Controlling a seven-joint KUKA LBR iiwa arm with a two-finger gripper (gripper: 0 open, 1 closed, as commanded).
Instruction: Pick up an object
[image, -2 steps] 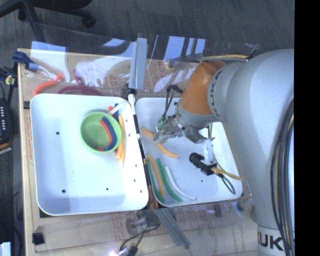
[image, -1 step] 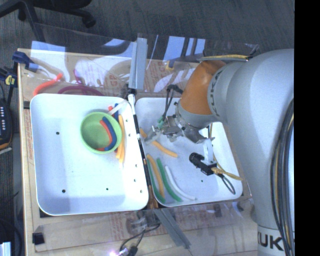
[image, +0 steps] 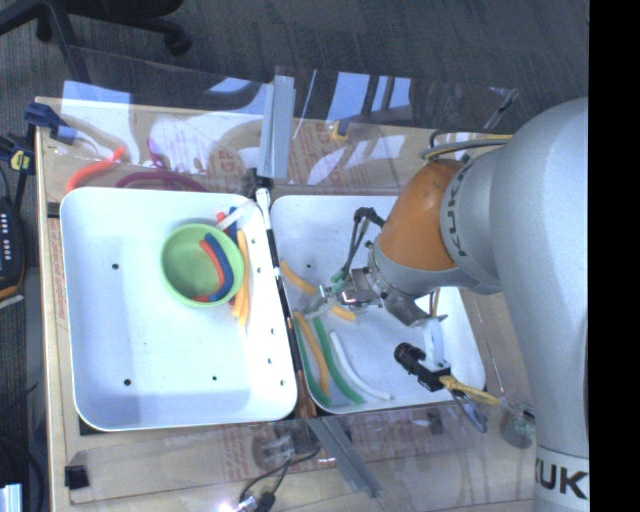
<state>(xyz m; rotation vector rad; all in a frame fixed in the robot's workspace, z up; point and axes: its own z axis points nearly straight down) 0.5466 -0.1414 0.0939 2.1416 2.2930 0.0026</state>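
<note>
The arm's tool (image: 338, 293) hangs low in the right bin (image: 300, 215), among yellow, green and white strips (image: 322, 362); its grip cannot be told. A green bowl (image: 203, 264) sits in the left bin (image: 110, 330).

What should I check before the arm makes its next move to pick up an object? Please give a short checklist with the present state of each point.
1. Gripper is above the right bin: ok.
2. Objects lie near the gripper, such as the orange stick: ok.
3. An object is held between the fingers: cannot tell.
4. Gripper is apart from the divider wall between the bins: ok.
5. Green strip and white tube lie close together, so a single pick is uncertain: not ok.
6. Green bowl stays in the left bin, away from the arm: ok.
</note>
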